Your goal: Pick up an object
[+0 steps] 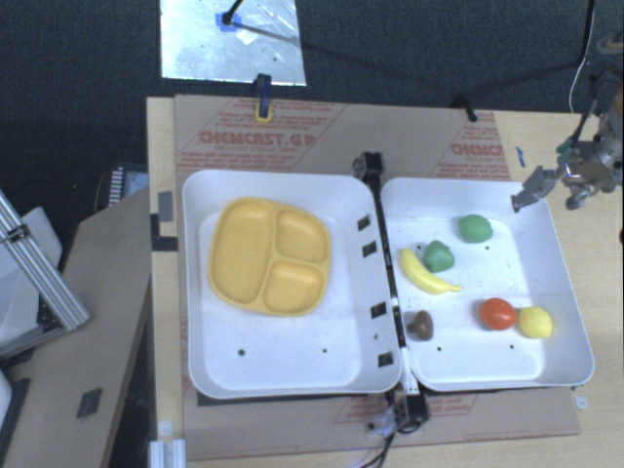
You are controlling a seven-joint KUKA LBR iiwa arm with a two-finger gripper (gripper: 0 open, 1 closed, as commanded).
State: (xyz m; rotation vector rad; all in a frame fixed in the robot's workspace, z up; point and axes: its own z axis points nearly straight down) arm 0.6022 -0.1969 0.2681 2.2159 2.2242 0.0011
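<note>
1. One view, from above and at a slant: gripper (pixel 552 185) poised at upper right edge of right bin (pixel 556 364), over the rim rather than the floor. Two dark prongs seen spread apart, one reaching left toward the bin, one lower right; nothing between them, so taken as open and empty.
2. Six candidate objects, all on right bin floor, all lying down-left or below the gripper. Nearest: green round ball (pixel 475 227), just left and slightly below. Judged the easiest first target, needing a short shift left and a descent.
3. Next: second green lump (pixel 439 255), knobbly, touching upper end of banana (pixel 427 273). Banana long axis running from upper left to lower right, curved, smooth yellow plastic look; crowded by its green neighbour.
4. Farther down: red tomato-like ball (pixel 497 313) just beside yellow lemon-like ball (pixel 534 322), possibly touching; small brown lump (pixel 420 326) apart, near the divider between bins.
5. Left bin (pixel 244 359) holding yellow compartment tray (pixel 269 255), flat, matte, three hollows, well apart from gripper.
6. Both bins smooth white, shallow, resting on cardboard sheet (pixel 292 135) over the desk (pixel 107 291).
</note>
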